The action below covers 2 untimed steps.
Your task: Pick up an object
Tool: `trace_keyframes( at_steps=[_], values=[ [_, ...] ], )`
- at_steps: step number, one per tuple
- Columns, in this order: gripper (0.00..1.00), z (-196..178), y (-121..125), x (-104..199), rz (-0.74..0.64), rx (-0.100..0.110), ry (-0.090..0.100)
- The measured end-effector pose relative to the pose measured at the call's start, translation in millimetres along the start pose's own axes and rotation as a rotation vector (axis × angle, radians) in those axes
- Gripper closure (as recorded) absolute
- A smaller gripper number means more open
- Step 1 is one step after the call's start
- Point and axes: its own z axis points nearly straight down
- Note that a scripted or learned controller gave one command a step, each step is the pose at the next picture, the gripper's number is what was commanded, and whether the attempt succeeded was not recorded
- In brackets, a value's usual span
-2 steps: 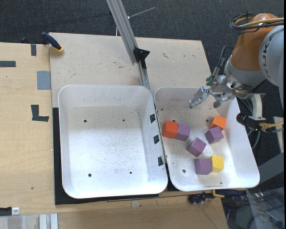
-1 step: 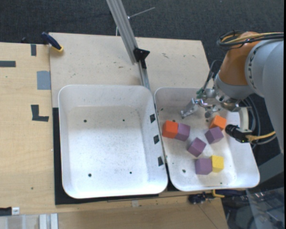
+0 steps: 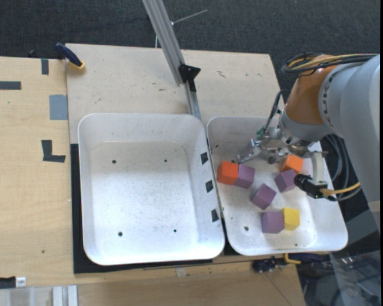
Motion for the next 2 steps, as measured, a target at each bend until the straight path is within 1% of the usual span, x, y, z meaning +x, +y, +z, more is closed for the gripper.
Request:
trace_keyframes(
  at_steps=[1, 2],
  values=[
    [1.00, -12.3, 1.1, 0.9, -0.001, -0.003, 0.001],
    [1.00, -73.7, 2.1, 7.8, 0.000, -0.010, 0.000]
  ],
)
